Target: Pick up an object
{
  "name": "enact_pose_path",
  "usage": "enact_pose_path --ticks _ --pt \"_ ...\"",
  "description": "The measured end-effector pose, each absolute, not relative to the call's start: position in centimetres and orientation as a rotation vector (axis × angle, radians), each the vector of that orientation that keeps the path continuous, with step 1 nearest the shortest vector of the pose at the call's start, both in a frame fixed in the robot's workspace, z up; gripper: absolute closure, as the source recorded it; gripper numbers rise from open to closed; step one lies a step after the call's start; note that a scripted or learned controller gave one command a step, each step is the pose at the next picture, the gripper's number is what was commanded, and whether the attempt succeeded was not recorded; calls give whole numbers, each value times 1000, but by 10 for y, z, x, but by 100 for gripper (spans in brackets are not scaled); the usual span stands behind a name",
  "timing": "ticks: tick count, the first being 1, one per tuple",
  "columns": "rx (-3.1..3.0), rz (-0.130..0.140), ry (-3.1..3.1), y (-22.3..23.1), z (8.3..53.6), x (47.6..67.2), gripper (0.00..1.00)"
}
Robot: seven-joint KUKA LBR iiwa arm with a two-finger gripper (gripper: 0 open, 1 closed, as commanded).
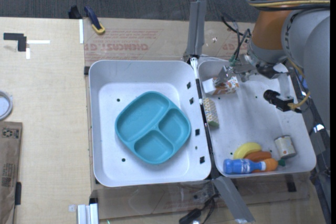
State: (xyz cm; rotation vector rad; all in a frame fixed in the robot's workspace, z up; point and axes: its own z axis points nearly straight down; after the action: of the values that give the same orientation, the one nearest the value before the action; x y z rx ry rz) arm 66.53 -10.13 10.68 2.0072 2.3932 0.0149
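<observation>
Pretty even overhead light on my bench, nothing harsh. The two white bins [100, 113] come out bright, a bit washed on the floors, with only soft, short shadows under the blue plate [152, 127]. Dark floor up top is grainy. My arm [304, 23] close to the camera looks soft and blurry, overall resolution is low.

Teal plate [153, 127], white bins [97, 113], blue bottle [242, 166], yellow banana [247, 149].
</observation>
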Motion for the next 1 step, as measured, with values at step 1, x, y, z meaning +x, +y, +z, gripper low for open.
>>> enact_pose_path --ticks 1 --pt "2001 27 2380 -103 121 669 100"
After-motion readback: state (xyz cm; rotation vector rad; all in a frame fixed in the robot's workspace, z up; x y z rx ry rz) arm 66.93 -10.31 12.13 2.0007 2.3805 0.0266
